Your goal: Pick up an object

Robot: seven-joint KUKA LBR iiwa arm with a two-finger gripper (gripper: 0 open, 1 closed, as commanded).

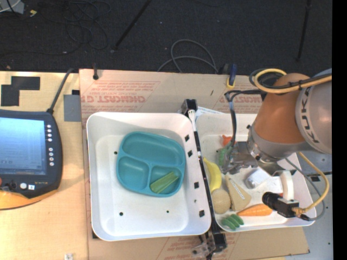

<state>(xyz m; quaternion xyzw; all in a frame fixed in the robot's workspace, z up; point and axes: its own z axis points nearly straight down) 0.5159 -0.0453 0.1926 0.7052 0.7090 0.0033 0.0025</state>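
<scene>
1. We see the arm [282, 118] reaching into the right bin [309, 221]; the hand [237, 164] is low among the items, and we cannot tell its state.
2. Right bin — banana [213, 173], potato [220, 201], carrot [255, 211], green piece [232, 221].
3. Left bin [103, 210] — teal tray [149, 161] holding a green vegetable [164, 182].

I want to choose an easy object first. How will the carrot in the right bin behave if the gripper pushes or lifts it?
The carrot looks smooth and tapered, so it would probably roll or swing round when pushed. It looks like a rigid toy, likely light. Lying flat near the right bin's front wall, it may slide against that.
</scene>
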